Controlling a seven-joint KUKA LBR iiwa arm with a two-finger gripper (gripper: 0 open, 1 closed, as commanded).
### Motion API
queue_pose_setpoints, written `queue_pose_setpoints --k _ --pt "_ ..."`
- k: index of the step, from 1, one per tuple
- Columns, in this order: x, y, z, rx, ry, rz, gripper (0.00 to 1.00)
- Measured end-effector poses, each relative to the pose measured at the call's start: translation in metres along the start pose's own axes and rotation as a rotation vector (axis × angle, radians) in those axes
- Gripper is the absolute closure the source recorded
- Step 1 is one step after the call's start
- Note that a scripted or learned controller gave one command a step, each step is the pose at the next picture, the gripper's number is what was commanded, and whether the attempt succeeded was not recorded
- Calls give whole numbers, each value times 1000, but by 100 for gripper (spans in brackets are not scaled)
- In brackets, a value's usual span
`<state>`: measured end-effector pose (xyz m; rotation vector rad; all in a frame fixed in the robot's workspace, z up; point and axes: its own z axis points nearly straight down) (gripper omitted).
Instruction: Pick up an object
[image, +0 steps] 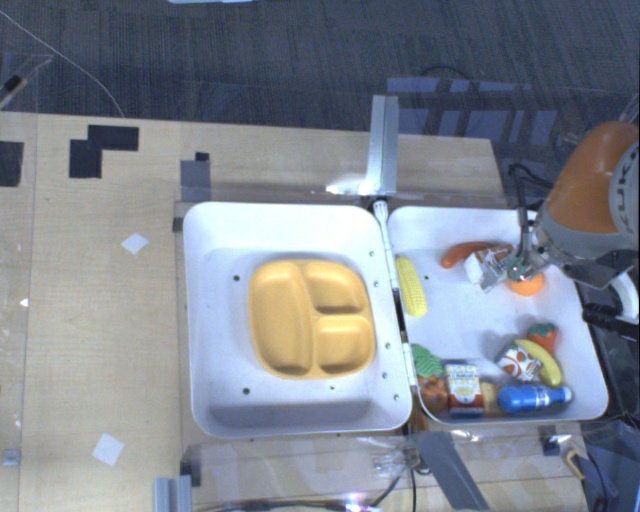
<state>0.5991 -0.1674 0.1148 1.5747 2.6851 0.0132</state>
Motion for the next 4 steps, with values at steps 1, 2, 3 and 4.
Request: queue_pose_setpoints --k 1,2,3,4 --pt "-60 24 -18 24 11 278 100" --pt "-39 -11 -87 13 9 295 100" --pt "-1 -78 22 15 11 234 100" --pt "0 -78 24 16 13 234 0"
